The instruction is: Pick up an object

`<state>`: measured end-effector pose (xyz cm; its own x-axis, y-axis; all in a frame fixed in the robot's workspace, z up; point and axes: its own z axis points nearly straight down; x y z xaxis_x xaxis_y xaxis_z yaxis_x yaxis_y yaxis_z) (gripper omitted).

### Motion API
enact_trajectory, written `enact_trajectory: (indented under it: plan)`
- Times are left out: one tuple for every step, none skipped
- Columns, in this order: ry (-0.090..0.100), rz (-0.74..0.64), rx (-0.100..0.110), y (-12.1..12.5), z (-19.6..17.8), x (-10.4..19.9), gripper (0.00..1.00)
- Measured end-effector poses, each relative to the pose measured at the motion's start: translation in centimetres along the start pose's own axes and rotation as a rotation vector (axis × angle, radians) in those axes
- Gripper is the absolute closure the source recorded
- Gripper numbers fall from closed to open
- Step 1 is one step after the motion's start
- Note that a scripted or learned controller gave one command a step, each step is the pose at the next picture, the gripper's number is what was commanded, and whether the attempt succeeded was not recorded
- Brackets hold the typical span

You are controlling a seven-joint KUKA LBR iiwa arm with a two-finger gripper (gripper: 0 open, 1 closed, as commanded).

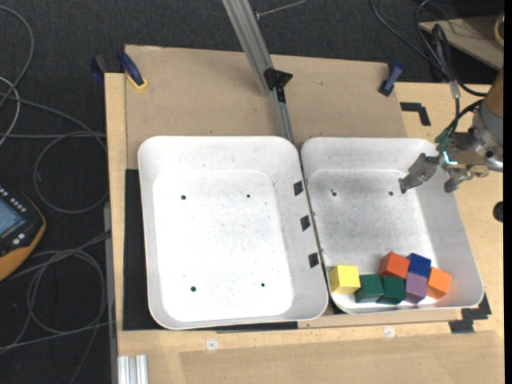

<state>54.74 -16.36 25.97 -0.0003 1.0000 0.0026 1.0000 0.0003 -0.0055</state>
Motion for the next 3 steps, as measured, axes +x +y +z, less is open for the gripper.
enact_trajectory:
  plan:
    - [-0.001,0.000,-0.004,0.0,-0.2,0.0,0.00]
    - [-0.001,0.001,0.001,0.1,4.4,-0.8,0.00]
    - [0.000,0.001,0.000,0.9,9.1,-1.0,0.00]
